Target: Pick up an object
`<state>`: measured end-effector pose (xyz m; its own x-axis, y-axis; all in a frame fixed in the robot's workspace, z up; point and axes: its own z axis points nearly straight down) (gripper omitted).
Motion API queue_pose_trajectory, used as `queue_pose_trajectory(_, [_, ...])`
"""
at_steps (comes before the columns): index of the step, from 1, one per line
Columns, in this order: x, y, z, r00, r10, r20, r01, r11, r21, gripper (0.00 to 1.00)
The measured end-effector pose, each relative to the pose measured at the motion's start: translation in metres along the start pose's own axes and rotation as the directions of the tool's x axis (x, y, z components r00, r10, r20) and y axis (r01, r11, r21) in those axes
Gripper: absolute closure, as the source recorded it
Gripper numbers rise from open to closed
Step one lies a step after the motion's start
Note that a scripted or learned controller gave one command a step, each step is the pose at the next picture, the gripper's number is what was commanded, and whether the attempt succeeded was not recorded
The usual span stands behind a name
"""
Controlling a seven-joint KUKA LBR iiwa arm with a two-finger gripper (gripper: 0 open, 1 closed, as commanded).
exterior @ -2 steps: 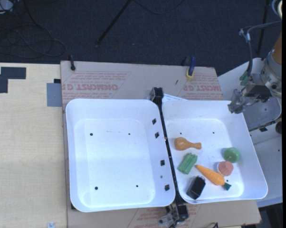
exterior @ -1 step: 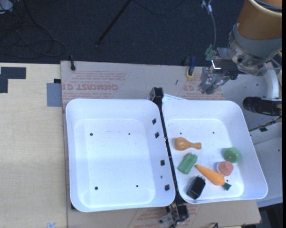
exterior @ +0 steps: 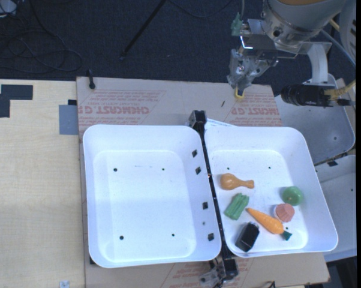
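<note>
**Hand hangs high behind the right bin, nothing in it**

The hand (exterior: 240,89) is up near the top of the camera view, over the cardboard sheet (exterior: 138,104) just behind the far rim of the right bin (exterior: 324,221). Its tip is small and dark against the cardboard, and whether it is spread or closed cannot be told from here. Nothing can be seen held at the tip, and it touches no object; it sits well apart from the toys below.

All the candidate objects lie in the near half of the right bin. An orange drumstick-shaped toy (exterior: 236,182) lies toward the middle, by itself. Just below it is a green ridged piece (exterior: 237,206), and beside that a carrot (exterior: 265,221) lies at a slant, its leafy end pointing toward the near right corner. A black block (exterior: 247,237) rests near the front wall, close to the carrot's thick end. A round green toy (exterior: 292,195) and a pinkish round piece (exterior: 284,212) sit close together to the right.

These look like play food: probably light, stiff and fairly smooth, so likely to slip or roll away rather than break. The drumstick seems the easiest pick, since it has free space around it; closing across its narrow neck should give a firmer hold than the rounded bulb. The carrot would need a grasp across its middle, and its neighbours crowd it.

The left bin (exterior: 96,233) sits alongside, on the cardboard over the tabletop (exterior: 30,191).
</note>
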<state>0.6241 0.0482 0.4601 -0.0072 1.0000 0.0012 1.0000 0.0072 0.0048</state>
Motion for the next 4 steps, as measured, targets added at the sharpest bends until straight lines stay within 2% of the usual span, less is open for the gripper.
queue_pose_trajectory(1, [0.056,0.021,-0.071,1.000,0.002,-0.001,-0.002,1.000,0.000,1.00])
queue_pose_trajectory(2, [0.154,0.020,-0.077,1.000,-0.002,0.000,0.002,1.000,0.008,1.00])
queue_pose_trajectory(4, [0.153,0.020,-0.095,1.000,-0.008,0.005,0.008,1.000,0.019,1.00])
